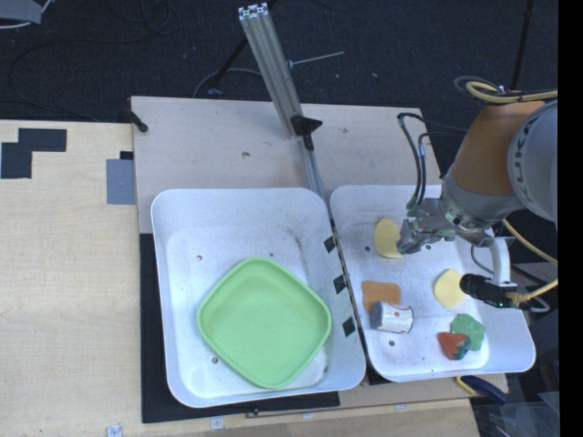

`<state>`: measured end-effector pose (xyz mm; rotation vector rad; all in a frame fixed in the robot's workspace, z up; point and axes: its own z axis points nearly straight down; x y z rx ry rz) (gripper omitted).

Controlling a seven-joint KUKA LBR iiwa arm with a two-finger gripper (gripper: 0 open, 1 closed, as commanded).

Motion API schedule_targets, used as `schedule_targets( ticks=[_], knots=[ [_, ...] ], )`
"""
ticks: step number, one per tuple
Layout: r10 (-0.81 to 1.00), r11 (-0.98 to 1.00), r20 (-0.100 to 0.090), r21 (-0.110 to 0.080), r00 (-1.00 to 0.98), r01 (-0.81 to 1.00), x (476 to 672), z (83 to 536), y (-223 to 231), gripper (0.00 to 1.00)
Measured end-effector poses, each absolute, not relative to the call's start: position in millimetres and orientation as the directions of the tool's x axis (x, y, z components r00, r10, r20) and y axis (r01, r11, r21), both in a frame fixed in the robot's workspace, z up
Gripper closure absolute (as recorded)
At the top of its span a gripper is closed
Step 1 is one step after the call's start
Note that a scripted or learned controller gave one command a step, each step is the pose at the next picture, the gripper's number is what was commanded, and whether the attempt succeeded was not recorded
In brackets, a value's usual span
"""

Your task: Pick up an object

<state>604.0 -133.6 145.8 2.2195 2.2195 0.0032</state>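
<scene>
The grey KUKA arm with its orange band (487,153) reaches in from the right over the right-hand shallow white bin (510,358), and its 2-finger gripper (407,241) sits low at the bin's upper middle, right against a pale yellow rounded piece (387,238). Whether the jaws are open or closed around that piece cannot be told from this angle. Further down the same bin lie an orange rectangular block (382,292), a small white cylinder with a dark end (392,317), a 2nd pale yellow round disc (447,288) and a green and red lumpy toy (462,335) near the lower right corner. The left-hand shallow white bin (182,217) holds 1 light green square plastic plate (264,321), lying flat.
</scene>
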Motion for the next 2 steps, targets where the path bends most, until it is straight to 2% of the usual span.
schedule_targets(
  ticks=[2],
  knots=[
    [1.000,0.000,-0.001,0.005,0.000,1.000,610.6,264,-129,1.00]
  ],
)
